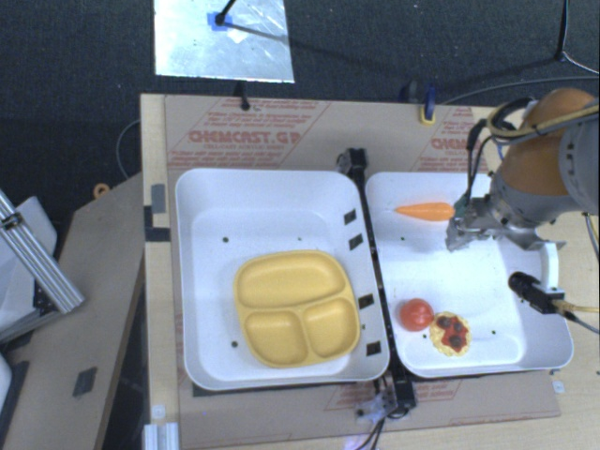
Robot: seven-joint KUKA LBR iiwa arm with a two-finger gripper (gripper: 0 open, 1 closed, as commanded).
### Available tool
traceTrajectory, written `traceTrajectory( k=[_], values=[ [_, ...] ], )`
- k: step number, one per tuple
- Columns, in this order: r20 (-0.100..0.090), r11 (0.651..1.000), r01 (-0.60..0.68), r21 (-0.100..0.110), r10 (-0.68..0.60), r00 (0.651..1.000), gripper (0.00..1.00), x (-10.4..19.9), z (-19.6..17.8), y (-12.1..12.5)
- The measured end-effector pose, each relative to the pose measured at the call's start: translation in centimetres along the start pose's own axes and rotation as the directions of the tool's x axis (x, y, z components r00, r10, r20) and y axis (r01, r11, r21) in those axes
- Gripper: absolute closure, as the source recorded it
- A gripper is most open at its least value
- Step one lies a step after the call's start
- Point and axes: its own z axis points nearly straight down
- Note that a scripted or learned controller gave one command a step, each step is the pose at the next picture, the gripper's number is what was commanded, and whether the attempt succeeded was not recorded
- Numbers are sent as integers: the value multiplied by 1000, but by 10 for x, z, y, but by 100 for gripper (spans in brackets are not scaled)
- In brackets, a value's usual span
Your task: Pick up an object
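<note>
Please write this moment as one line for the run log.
tool: in right bin, at carrot's right end | grasp: unclear | tomato, pizza toy: right bin front | yellow tray: left bin

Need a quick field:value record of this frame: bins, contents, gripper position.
left bin: holds a yellow divided tray, three compartments
right bin: holds a carrot, a tomato and a small pizza toy
carrot: lying flat near the bin's far-left corner, thick end toward the gripper
tomato and pizza toy: side by side near the front edge, tomato on the left
gripper: low in the right bin, at the carrot's thick end
contact with carrot: cannot tell
arm: reaches in from the right
</note>
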Motion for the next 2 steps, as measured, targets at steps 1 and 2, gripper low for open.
traceTrajectory(
  k=[1, 2],
  values=[
    [0, 1000, 3, -4, -3, 1000, 100, 5, -60, 9],
    [0, 1000, 3, -1, -3, 1000, 100, 5, -83, 11]
  ],
)
